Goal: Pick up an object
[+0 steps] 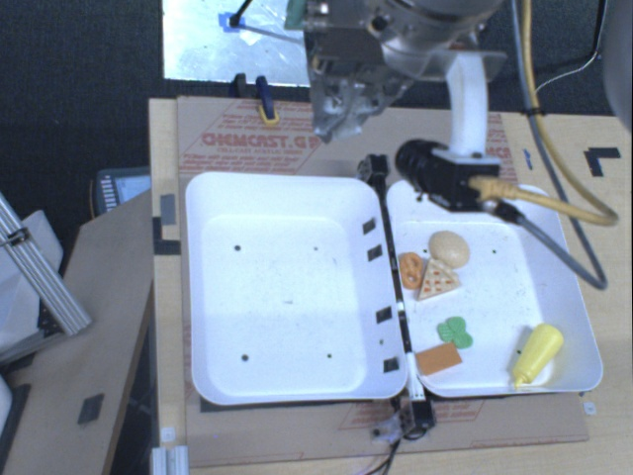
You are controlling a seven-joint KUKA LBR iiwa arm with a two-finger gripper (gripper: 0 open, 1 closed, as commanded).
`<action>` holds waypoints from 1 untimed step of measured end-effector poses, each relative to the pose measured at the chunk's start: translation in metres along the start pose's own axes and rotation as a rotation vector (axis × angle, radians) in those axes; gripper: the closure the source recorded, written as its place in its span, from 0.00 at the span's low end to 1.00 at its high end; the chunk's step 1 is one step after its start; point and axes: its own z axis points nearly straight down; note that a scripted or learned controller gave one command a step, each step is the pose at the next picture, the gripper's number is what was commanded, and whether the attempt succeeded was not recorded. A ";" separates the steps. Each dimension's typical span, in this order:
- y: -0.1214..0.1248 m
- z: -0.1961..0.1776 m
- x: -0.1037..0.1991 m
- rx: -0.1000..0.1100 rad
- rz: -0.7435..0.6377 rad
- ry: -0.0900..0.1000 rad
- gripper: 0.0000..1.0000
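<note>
The gripper point(336, 117) is hanging high above the bench, beyond the far rim of the left bin point(198, 265); I cannot tell its state. It is carrying nothing visible, so the approach step is seemingly pending. In the right bin point(579, 310), the beige egg-like piece point(449, 246), pizza-slice toy point(437, 280), green piece point(455, 332), orange block point(438, 359) and yellow bottle point(536, 352) are waiting. Next, the arm needs moving over one and descending.

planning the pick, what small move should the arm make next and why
Probably swing the gripper toward the right bin and down. It sits high above the bench behind the bins, while the yellow bottle, egg and pizza slice all lie in that bin.
</note>
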 end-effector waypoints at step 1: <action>0.000 -0.011 0.000 -0.002 -0.001 0.002 1.00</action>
